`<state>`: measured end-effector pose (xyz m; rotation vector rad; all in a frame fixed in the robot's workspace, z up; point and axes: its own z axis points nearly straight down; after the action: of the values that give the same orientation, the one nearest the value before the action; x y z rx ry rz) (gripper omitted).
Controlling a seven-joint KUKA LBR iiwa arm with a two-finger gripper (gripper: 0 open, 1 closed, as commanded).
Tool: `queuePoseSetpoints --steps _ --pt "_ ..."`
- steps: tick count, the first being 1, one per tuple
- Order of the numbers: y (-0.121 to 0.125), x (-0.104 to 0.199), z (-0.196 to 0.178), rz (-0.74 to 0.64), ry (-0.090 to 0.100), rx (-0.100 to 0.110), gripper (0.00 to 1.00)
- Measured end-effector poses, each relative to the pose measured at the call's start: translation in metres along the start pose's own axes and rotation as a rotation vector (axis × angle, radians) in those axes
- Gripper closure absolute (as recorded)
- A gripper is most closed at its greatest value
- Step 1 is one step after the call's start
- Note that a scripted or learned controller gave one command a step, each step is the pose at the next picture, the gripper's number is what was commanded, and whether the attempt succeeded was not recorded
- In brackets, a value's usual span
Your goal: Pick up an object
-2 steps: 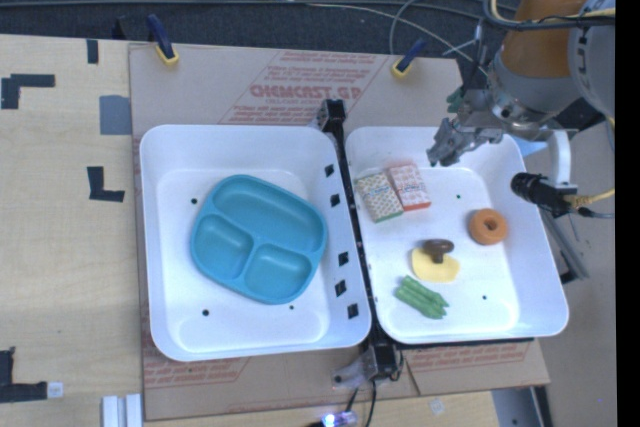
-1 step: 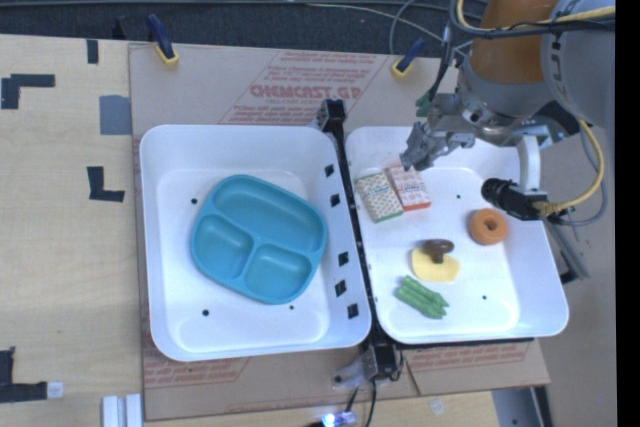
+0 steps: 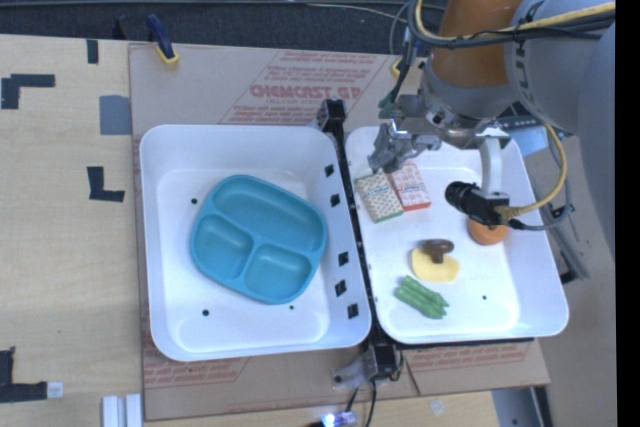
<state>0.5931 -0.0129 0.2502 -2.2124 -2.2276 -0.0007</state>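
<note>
Two bins (image 3: 150, 155) on your desk; packets (image 3: 392, 193) lie near the right bin's far-left corner, tool (image 3: 388, 150) just above them. Grip state: cannot tell. Step: approach; next, descend squarely.

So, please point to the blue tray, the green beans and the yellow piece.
Blue tray (image 3: 258, 237), camera view, middle of its divided top.
Green beans (image 3: 420, 297), camera view, middle of the pods.
Yellow piece (image 3: 437, 266), camera view, its flat top.
</note>
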Motion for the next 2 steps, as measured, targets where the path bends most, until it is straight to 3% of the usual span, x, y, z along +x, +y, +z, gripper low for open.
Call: queuePoseSetpoints --steps 2 --pt "-0.037 0.109 0.026 0.0 -0.001 0.003 1.0"
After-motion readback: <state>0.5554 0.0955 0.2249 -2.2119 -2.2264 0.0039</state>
